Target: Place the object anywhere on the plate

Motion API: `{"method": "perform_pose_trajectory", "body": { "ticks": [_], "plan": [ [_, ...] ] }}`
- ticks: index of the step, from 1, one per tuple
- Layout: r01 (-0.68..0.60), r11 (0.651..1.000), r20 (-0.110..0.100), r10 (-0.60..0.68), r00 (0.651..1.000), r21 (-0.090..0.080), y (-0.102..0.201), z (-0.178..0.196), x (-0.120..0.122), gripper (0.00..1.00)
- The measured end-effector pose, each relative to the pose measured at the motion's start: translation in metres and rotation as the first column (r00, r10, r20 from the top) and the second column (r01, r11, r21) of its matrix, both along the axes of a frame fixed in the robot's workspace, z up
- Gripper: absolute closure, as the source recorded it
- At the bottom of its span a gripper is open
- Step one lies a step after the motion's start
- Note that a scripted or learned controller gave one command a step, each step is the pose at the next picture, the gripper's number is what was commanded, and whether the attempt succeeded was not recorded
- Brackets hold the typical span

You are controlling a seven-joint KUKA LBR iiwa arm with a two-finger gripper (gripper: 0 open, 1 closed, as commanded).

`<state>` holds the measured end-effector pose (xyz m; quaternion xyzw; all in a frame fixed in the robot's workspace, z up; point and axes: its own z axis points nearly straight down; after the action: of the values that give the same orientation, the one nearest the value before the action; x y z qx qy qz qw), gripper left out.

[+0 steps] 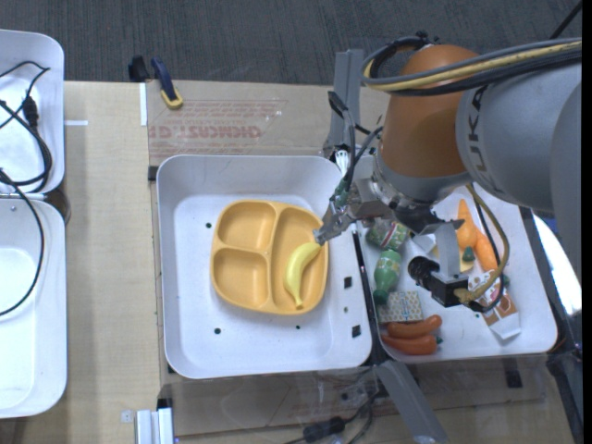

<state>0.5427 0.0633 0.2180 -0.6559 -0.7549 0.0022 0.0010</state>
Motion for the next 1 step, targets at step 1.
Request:
{"method": "perform_pose_trajectory", "body": {
  "ticks": [1],
  "plan": [
    [0.004, 1.0, -0.002, -0.004, 1.0, -0.001, -0.0015, 0.0081, 0.0005, 1.0]
  ]
}}
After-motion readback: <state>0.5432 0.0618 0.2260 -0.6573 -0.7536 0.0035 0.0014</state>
